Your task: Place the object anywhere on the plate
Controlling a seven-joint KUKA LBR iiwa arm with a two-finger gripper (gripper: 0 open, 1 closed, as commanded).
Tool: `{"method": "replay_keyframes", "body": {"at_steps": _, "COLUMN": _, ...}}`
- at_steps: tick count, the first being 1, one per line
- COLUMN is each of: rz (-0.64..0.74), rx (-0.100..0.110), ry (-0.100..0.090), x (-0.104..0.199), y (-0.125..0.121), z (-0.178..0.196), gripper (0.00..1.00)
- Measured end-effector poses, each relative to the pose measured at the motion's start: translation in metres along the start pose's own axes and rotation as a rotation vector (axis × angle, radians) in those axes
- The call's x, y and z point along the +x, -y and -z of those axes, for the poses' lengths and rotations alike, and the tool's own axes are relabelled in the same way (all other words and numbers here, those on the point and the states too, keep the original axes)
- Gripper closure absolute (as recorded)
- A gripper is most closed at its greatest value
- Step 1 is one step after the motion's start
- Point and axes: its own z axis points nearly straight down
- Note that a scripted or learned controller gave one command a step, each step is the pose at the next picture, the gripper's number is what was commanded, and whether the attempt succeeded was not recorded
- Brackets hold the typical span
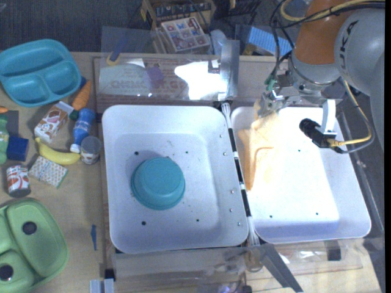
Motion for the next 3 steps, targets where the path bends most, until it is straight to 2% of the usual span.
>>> {"method": "replay_keyframes", "body": {"at_steps": 1, "rz": -0.052, "rx": 0.002, "ry": -0.002, "x": 0.088, "y": -0.013, "z": -0.014, "gripper": 1.0}}
{"method": "replay_keyframes", "body": {"at_steps": 2, "rz": -0.059, "rx": 0.001, "ry": -0.002, "x": 0.164, "y": 0.044, "z": -0.014, "gripper": 1.0}}
{"method": "replay_keyframes", "body": {"at_steps": 3, "rz": -0.024, "rx": 0.004, "ry": -0.003, "x": 0.25, "y": 0.06, "z": -0.024, "gripper": 1.0}}
